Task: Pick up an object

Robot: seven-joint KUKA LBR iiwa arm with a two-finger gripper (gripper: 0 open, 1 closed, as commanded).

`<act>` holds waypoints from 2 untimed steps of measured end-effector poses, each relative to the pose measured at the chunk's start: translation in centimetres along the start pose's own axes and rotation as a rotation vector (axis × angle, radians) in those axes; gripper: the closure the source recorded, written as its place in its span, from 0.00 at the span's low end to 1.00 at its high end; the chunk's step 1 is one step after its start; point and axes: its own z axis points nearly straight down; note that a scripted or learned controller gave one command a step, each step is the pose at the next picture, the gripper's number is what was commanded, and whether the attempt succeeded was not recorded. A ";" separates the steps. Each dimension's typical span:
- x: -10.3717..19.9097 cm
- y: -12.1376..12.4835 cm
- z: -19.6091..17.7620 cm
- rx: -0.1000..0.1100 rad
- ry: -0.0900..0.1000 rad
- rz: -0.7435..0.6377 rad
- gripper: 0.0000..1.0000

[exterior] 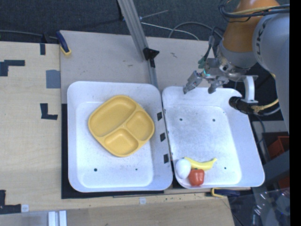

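A yellow banana [203, 163], a white egg-shaped object [182, 168] and a red pepper-like piece [197, 176] lie bunched together at the near edge of the right bin [207, 126]. My gripper [202, 84] hangs over that bin's far edge, well away from the three objects. Its two fingers are spread apart and open, with nothing between them.
The left bin [80, 126] holds a yellow divided plate [121, 125]. A slanted metal post [136, 27] rises behind the bins. Black cables [256, 108] trail off the arm at the right bin's far right corner.
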 end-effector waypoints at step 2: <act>-0.3 -0.3 6.4 0.006 -0.002 0.001 0.00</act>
